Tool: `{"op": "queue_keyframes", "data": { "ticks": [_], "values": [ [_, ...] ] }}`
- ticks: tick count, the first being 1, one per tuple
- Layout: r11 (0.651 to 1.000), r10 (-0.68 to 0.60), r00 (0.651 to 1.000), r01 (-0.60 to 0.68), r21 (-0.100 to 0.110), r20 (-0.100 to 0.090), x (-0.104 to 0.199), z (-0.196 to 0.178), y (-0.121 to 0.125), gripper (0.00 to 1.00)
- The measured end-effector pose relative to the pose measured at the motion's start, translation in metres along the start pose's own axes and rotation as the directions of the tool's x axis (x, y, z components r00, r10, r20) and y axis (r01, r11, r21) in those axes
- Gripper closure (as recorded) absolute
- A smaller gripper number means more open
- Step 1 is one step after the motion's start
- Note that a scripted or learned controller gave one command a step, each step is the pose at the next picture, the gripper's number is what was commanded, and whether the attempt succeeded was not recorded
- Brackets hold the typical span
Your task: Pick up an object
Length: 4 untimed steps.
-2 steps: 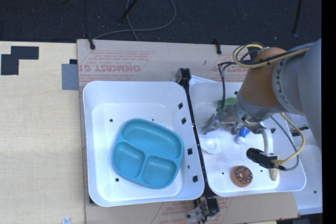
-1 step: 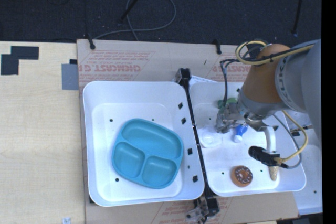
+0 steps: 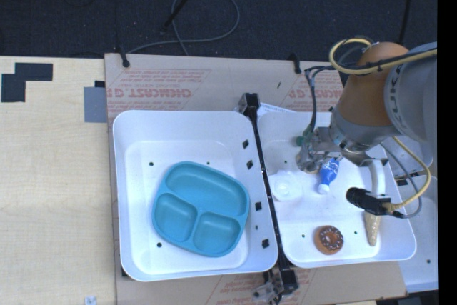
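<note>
Reaching down into the right bin, the gripper sits low, just beside a small blue-and-white tube, and how it is set is hard to tell at this angle. This looks like the approach step, nothing lifted yet. Next it needs to centre on the tube and close squarely. The tube lies tilted, blue body, white end. Nearby wait a donut and a cone. The blue divided plate rests in the left bin.

Both white bins are looking like smooth, slightly glossy plastic. Blue divided plate is showing satin-smooth plastic. Board under the bins is reading as matt printed cardboard; bench is appearing as pale matt wood.
</note>
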<state>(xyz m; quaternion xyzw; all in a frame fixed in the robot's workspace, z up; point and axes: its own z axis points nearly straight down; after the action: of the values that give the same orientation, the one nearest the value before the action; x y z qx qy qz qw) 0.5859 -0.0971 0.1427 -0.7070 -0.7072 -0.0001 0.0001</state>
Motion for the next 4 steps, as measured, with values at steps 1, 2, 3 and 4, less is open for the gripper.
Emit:
{"op": "queue_keyframes", "data": {
  "ticks": [1, 2, 3, 4],
  "values": [
    [1.000, 0.002, 1.000, -0.002, -0.001, 0.000, -0.003, -0.043, -0.003, 1.00],
    [1.000, 0.000, 1.000, 0.000, -0.001, 0.000, -0.006, -0.085, -0.005, 1.00],
    [1.000, -0.001, 1.000, 0.001, 0.005, -0.001, 0.036, -0.077, -0.022, 1.00],
    [1.000, -0.002, 1.000, 0.002, 0.006, -0.001, 0.078, -0.070, -0.039, 1.00]
  ]
}}
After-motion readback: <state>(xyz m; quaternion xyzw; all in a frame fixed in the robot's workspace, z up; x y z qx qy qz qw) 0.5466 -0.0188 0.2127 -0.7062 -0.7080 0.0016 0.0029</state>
